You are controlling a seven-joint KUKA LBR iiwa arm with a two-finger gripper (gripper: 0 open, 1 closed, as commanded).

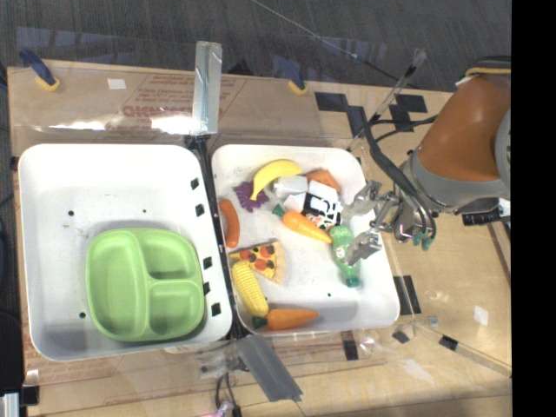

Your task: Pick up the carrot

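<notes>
Gripper (363,226) over right bin (373,298), jaws open, nothing held; carrot (306,226) just left of jaws

Mounted above the bench, fixed, looking down at a slant. Far enough to take in both shallow white plastic bins: left bin (52,233) and right bin (382,294), side by side, seen almost whole. Tilted so that the far edge of the brown cardboard-coloured bench top (261,89) lies toward the upper part, with dark ribbed floor (261,7) beyond it, and the near edge toward the bottom. Facing the bench so that the grey arm with orange band (465,137) enters from the right side. Near enough to tell small coloured toy foods apart inside the right bin. No second view for comparing.
</notes>
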